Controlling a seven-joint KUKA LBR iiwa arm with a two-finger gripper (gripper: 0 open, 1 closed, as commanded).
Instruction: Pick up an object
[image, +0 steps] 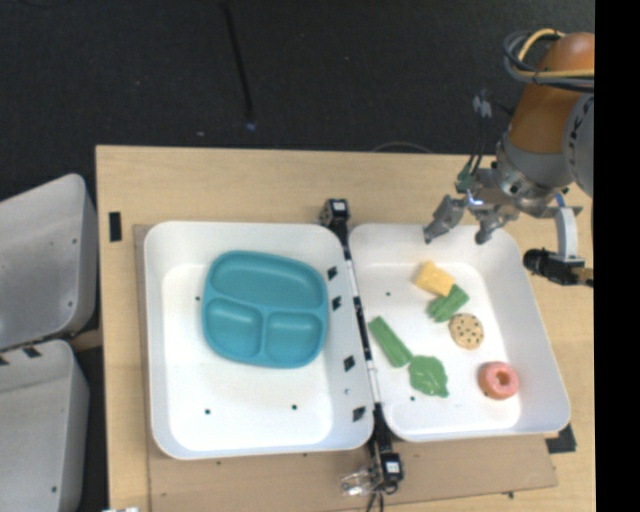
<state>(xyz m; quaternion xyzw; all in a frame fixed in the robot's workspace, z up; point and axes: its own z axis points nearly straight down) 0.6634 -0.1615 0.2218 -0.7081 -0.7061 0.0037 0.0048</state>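
Item: end effector (462, 226), fingers spread open and empty, poised over the far rim of the right bin (535, 300).

Landmark: yellow block (433, 278), just below and nearer than the end effector.

Candidates for pickup, placed relative to the yellow block:
- small green piece (449, 303), touching its near edge;
- cookie (466, 330), a little nearer again;
- long green pod (389, 341), nearer and toward the divider (357, 320);
- leafy green piece (428, 375), nearer, beside the pod's end;
- pink doughnut (498, 380), nearest corner, well apart.

Handling advice: the yellow block is the closest target, but the green piece pressing on it may foul a finger; the doughnut stands free and probably suits a clean descent, fingers straddling it.

Surface: pale wooden bench (120, 180) carrying both white bins; the left bin (175, 400) holds a teal divided plate (266, 308).

Room: dark floor beyond the bench; white panels at the left.
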